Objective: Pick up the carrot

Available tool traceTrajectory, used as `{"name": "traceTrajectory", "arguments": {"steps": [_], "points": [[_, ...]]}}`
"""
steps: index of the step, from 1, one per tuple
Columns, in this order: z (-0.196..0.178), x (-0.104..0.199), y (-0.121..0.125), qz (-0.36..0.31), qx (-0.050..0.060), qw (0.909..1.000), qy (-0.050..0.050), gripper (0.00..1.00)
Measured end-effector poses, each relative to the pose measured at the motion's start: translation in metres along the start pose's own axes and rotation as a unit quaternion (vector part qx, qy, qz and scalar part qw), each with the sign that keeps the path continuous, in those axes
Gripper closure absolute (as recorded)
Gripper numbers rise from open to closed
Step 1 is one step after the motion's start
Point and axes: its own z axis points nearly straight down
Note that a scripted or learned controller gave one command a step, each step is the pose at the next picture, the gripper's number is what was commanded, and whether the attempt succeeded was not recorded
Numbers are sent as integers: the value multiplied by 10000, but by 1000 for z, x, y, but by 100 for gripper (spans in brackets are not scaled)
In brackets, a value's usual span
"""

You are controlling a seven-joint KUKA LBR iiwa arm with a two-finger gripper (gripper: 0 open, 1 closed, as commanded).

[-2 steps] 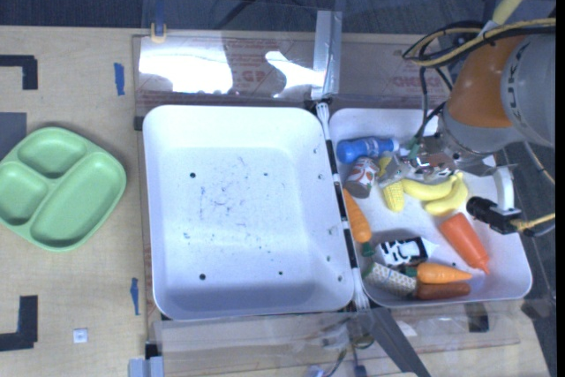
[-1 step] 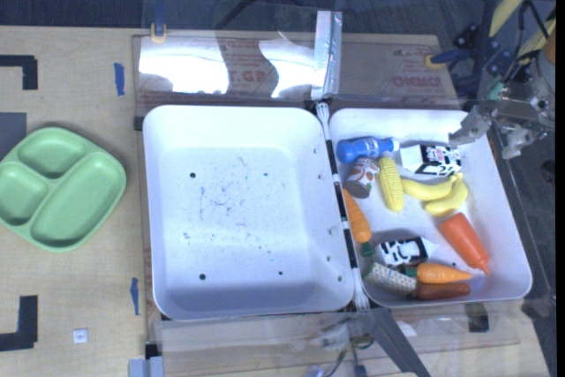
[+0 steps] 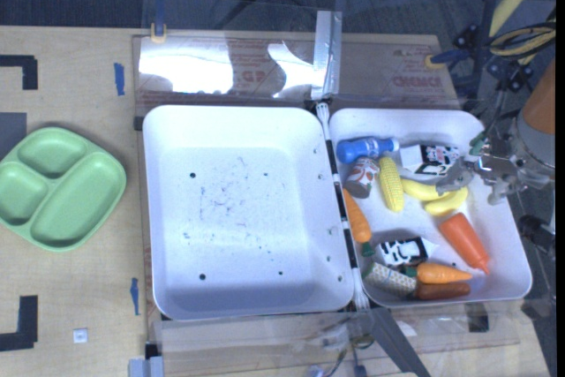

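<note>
Hovering my claw (image 3: pixel 481 175), grip state unclear, over the right shallow white plastic bin (image 3: pixel 521 265) on the wooden bench (image 3: pixel 71 296); three orange carrots are lying below-left, nearest (image 3: pixel 465 241).

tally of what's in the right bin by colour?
Orange: 3, plastic carrot along the left wall, carrot at the front, fat cone-shaped piece
Yellow: 2, plastic corn cob, banana
Blue: 1, plastic bottle
Black-and-white: 2, printed cartons
Grey: 1, small can
Total: 9 that I can make out.
</note>
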Motion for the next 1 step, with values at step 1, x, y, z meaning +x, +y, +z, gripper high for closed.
{"name": "traceTrajectory", "arguments": {"steps": [1], "points": [[58,47,-22,988,13,9951,6,0]]}}
